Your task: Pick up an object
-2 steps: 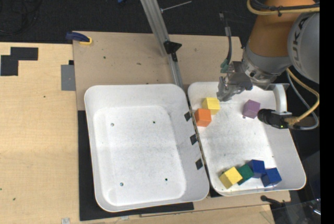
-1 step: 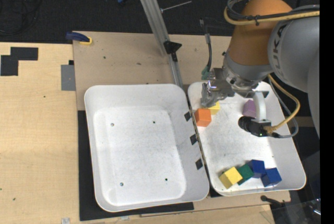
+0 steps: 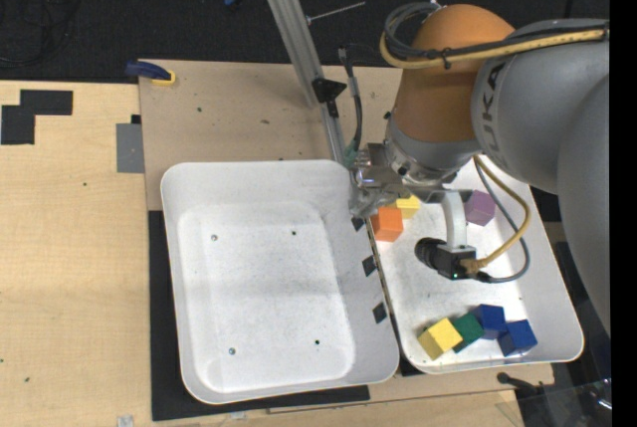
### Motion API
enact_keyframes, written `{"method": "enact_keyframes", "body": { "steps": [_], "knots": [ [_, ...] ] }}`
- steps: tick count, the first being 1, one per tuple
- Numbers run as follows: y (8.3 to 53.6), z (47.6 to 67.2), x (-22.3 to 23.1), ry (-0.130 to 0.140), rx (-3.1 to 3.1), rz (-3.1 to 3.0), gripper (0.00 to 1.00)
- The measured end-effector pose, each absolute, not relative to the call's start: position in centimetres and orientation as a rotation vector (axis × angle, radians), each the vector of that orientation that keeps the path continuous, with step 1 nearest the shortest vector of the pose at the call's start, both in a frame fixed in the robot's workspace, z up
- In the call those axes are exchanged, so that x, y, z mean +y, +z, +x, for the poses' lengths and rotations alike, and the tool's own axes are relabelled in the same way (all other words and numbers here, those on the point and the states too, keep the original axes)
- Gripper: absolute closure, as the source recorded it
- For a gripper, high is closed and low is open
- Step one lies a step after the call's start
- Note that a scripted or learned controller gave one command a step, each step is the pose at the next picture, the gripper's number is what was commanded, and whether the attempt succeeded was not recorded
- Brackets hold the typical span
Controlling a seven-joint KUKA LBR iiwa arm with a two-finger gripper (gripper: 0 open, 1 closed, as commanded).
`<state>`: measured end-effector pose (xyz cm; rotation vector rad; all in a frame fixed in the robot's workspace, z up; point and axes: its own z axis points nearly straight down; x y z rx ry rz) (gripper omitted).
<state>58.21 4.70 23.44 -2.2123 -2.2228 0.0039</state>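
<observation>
My gripper (image 3: 376,199) hangs over the left edge of the right bin (image 3: 557,335), under the orange wrist band. An orange block (image 3: 388,225) sits right below it, with a yellow block (image 3: 409,206) touching its far side. I cannot tell whether the gripper touches the orange block. A purple block (image 3: 481,208) lies further right, partly behind a cable. At the bin's front, a yellow block (image 3: 437,338), a green block (image 3: 466,328) and two blue blocks (image 3: 492,318) (image 3: 517,338) are clustered together.
The left bin (image 3: 259,276) lies beside the right one, their rims meeting near the gripper. A slanted aluminium rail (image 3: 294,27) rises behind the bins. A black cable-mounted part (image 3: 438,257) hangs below the wrist over the right bin.
</observation>
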Motion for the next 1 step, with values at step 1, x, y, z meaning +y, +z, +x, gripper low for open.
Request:
{"method": "enact_keyframes", "body": {
  "steps": [1],
  "knots": [
    [23.57,58.75,9.47,0.002,-2.224,-2.214,1.0]
  ]
}}
